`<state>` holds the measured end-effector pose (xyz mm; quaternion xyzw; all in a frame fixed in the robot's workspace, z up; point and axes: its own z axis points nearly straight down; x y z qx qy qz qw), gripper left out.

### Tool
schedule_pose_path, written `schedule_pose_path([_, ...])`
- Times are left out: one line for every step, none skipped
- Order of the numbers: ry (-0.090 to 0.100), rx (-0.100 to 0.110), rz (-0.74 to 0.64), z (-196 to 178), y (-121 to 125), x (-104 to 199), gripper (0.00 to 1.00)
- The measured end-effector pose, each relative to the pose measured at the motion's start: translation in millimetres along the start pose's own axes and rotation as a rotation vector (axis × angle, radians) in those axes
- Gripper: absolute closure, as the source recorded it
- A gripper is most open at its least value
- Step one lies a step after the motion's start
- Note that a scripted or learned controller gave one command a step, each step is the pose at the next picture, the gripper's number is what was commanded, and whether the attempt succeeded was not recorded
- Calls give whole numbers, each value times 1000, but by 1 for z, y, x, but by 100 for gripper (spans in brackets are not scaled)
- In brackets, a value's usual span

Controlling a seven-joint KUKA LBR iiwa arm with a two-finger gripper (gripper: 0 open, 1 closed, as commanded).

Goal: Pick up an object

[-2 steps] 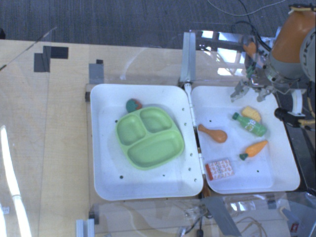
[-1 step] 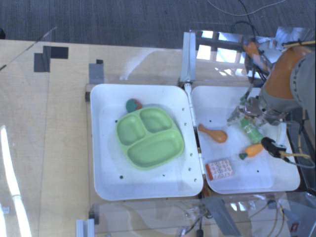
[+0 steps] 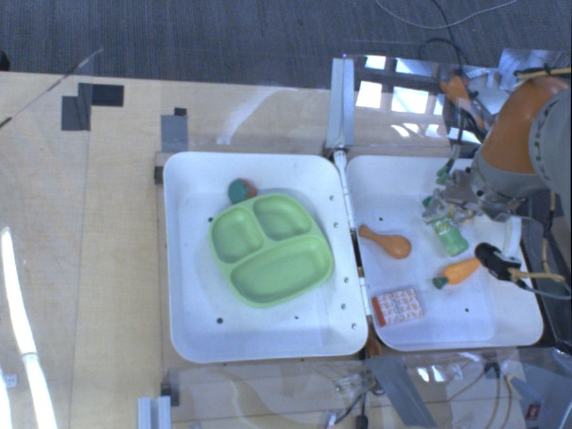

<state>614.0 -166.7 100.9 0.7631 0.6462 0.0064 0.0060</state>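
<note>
My gripper (image 3: pixel 443 211) hangs low over the right bin (image 3: pixel 500 329), near its far right part. Directly below and against it lies a small green bottle-like item (image 3: pixel 450 238); whether it sits between the fingers is hidden by the wrist. In the same bin lie an orange carrot with a green top (image 3: pixel 458 273), an orange pear-shaped piece (image 3: pixel 390 243) and a red-and-white checkered box (image 3: pixel 397 307).
The left bin (image 3: pixel 192 329) holds a green divided plate (image 3: pixel 271 248), with a small green-and-red thing (image 3: pixel 240 189) just behind it. A metal divider (image 3: pixel 351 239) separates the bins. A metal frame (image 3: pixel 393 79) stands behind the right bin.
</note>
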Motion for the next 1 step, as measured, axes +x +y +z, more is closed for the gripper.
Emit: schedule_pose_path([-2,9,53,-99,30,82,100])
